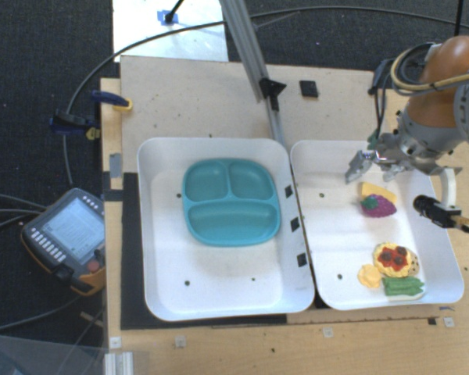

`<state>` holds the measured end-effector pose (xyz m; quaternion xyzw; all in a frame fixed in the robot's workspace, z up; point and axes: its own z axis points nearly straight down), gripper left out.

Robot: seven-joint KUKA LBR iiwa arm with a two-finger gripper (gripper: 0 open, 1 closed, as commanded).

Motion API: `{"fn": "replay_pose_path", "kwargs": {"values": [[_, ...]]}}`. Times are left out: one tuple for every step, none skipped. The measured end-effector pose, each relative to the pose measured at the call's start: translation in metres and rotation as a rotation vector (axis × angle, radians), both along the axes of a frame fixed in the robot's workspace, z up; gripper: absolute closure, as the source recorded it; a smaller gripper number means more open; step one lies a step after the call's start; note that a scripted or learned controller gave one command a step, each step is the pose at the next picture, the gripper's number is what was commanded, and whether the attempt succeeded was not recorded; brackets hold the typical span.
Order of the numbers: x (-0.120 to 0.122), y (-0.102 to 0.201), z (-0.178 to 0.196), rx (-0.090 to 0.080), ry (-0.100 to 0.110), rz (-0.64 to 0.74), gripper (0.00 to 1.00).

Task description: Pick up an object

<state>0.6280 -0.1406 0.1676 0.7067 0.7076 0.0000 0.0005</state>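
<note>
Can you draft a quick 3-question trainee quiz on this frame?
1. True or false: the teal plate lies in the left bin.
2. Which bin holds the toy food? A) left B) right C) both
3. Fill in: the end effector hovers over the ____ bin, just up and left of the purple toy.

Key: 1 true; 2 B; 3 right. The food pile sits nearer that bin's front.

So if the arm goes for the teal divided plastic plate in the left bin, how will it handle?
The teal divided plastic plate looks rigid and probably light. Lying flat, it likely won't roll; its low rim may be hard to pinch.
</note>
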Motion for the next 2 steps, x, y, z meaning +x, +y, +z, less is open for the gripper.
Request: {"fn": "replay_pose_path", "kwargs": {"values": [[0.004, 0.007, -0.043, 0.000, -0.002, 0.003, 0.00], [0.004, 0.007, -0.031, -0.001, -0.003, 0.004, 1.00]]}}
